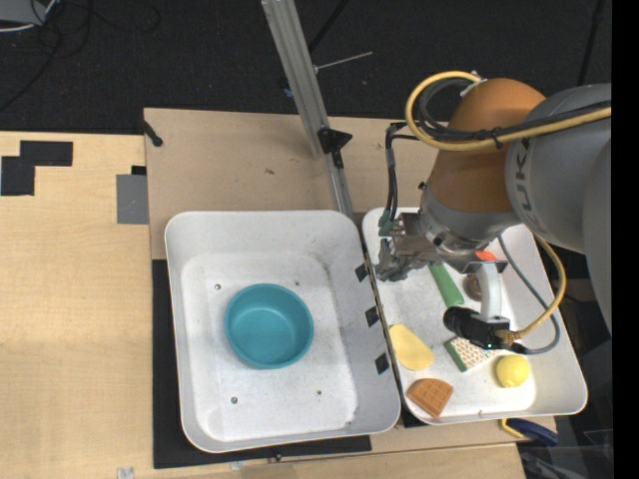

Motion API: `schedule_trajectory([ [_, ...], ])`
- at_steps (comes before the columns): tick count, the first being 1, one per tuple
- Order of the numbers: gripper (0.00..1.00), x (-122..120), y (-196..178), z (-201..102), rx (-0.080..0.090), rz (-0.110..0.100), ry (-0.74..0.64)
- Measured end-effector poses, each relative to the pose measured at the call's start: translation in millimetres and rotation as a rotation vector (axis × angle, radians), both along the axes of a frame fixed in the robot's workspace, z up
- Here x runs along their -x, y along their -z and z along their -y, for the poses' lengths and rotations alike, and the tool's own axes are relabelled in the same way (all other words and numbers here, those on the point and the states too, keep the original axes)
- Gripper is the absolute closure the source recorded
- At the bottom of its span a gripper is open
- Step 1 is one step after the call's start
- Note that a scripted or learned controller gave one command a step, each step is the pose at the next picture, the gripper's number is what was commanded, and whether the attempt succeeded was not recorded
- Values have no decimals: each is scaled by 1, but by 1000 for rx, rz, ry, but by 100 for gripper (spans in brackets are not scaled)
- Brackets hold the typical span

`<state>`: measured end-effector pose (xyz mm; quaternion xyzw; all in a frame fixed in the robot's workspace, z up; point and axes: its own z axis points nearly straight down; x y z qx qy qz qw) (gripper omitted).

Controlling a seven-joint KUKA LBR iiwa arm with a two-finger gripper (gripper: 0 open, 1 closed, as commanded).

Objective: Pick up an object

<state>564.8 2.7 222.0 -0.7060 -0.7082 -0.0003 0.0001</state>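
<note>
Arm: the grey arm (559, 158) with its orange band comes in from the right of the frame and bends down over the right bin (551, 392).
Gripper: the gripper (395, 259) hangs low in the upper left corner of the right bin, close to the wall shared with the left bin (190, 239). Whether it is open or closed cannot be told from this view, and nothing can be made out in its grasp.
Green stick (446, 283): lies slanted on the bin floor just right of the gripper, its upper end partly hidden under the wrist.
Yellow wedge (409, 347): lies below the gripper, near the right bin's left wall.
Brown waffle piece (430, 397): lies at the lower left of the right bin, just below the wedge.
Yellow lemon (512, 370): sits toward the lower right of the right bin, apart from the waffle piece.
Green checked piece (463, 353): lies between the wedge and the lemon.
Teal bowl (268, 325): stands upright in the middle of the left bin, well apart from the gripper.
</note>
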Motion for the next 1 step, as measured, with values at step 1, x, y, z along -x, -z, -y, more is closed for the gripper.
schedule_trajectory([
  [1,100,-3,-2,-57,0,-1,0],
])
